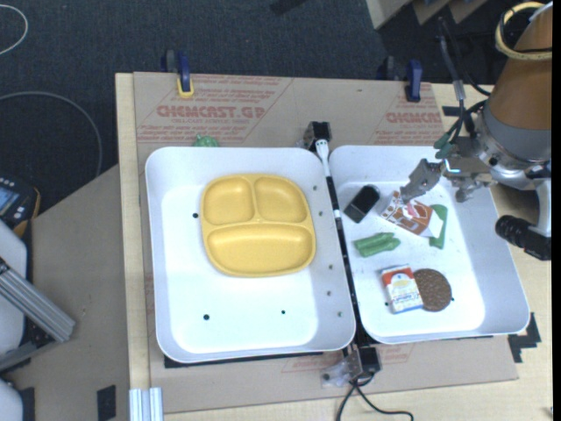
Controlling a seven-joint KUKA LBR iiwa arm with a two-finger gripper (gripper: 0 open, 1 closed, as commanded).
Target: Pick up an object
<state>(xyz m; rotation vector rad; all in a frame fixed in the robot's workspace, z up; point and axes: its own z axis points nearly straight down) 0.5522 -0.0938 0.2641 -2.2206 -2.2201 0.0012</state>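
From above, the claw (419,182) hangs over the right bin (491,310), at its far side. I cannot tell how wide it is open. A red and white packet (414,217) lies just under and in front of it. Near the packet lie a black block (360,203), a green pea pod (376,244) and a brown cookie (432,289).
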